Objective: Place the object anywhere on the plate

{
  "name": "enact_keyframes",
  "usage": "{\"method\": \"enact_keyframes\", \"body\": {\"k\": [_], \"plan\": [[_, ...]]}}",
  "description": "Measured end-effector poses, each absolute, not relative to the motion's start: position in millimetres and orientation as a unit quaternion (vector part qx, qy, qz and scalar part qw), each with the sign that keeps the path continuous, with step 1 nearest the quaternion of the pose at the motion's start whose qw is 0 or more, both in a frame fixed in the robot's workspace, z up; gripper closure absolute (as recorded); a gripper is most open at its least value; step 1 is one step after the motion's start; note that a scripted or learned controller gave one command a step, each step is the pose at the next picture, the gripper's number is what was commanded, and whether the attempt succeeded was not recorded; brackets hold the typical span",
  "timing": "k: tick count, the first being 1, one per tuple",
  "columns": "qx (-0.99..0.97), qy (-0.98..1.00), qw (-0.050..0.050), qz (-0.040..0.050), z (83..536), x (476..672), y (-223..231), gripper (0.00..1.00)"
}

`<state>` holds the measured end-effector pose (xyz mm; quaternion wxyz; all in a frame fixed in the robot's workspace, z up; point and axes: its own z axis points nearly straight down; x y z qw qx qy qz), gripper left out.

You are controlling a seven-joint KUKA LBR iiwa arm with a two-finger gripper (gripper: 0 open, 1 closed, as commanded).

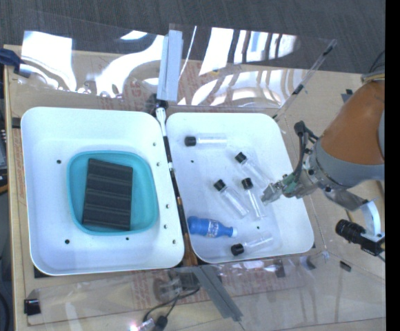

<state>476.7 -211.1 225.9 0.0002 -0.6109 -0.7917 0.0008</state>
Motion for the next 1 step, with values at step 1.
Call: {"method": "enact_keyframes", "body": {"k": [1], "plan": [[-0.611,-0.792,0.0,0.0007,225.9,476.7,-211.1,0.0]]}}
